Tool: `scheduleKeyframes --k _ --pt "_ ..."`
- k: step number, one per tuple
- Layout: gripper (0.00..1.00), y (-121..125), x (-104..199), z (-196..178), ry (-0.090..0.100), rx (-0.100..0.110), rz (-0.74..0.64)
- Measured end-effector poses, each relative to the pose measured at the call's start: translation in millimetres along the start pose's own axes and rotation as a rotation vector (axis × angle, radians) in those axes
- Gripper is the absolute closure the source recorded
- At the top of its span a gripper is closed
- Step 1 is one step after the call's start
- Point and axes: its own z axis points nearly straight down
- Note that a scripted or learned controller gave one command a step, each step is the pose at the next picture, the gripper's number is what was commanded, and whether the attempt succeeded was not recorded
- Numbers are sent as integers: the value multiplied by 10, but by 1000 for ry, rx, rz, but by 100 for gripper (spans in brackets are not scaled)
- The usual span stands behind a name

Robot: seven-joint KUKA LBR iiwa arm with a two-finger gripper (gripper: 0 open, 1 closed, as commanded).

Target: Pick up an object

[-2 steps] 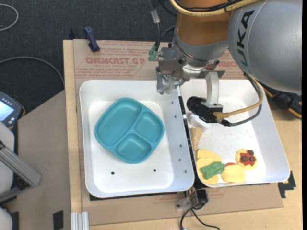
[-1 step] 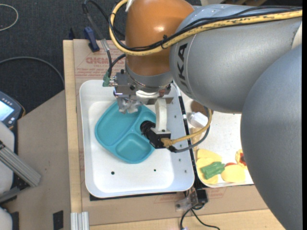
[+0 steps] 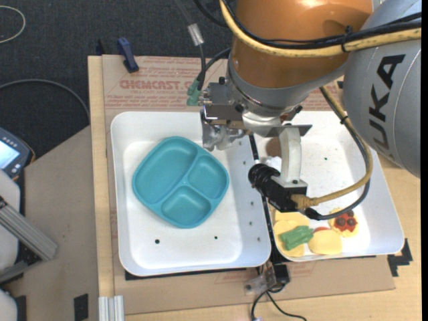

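Below, two white bins (image 3: 127, 246) sit on a brown board (image 3: 154, 69).

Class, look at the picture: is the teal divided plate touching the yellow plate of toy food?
Apart. In the camera view the teal plate lies in the left bin, the yellow plate in the right bin, bin rims between them.

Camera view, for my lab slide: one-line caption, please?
Grey KUKA arm over two shallow white bins: teal divided plastic plate in left bin, yellow plate of toy food in right bin.

arm (image 3: 321, 52) hiding right bin's (image 3: 374, 199) far end — food plate (image 3: 314, 236) partly covered
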Motion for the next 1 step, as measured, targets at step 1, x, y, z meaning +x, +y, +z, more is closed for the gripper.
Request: scheduleKeyframes --k 1 --pt "100 237 -896 1106 -12 22 13"
